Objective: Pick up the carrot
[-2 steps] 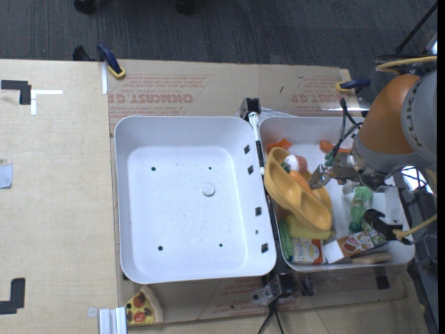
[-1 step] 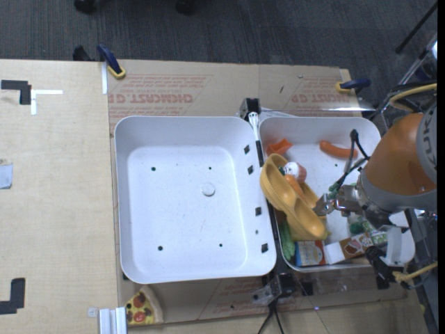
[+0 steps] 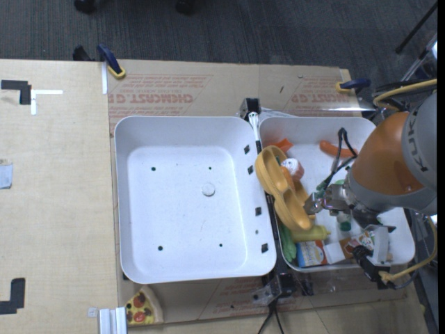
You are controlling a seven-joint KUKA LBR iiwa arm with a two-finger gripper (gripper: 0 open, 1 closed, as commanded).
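The arm (image 3: 389,165) hangs low over the right bin (image 3: 361,127) — whether its gripper (image 3: 325,199) is open, I cannot tell. The carrot (image 3: 332,147) lies at the bin's far side, just beyond the gripper — near a yellow banana toy (image 3: 281,186).

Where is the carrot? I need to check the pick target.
The carrot lies in the right bin, near its far wall, just beyond the arm's orange band.

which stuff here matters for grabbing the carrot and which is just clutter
For the job:
carrot
gripper
right bin

Lying about:
yellow banana-like toy
blue-labelled packet
left bin
pizza slice toy
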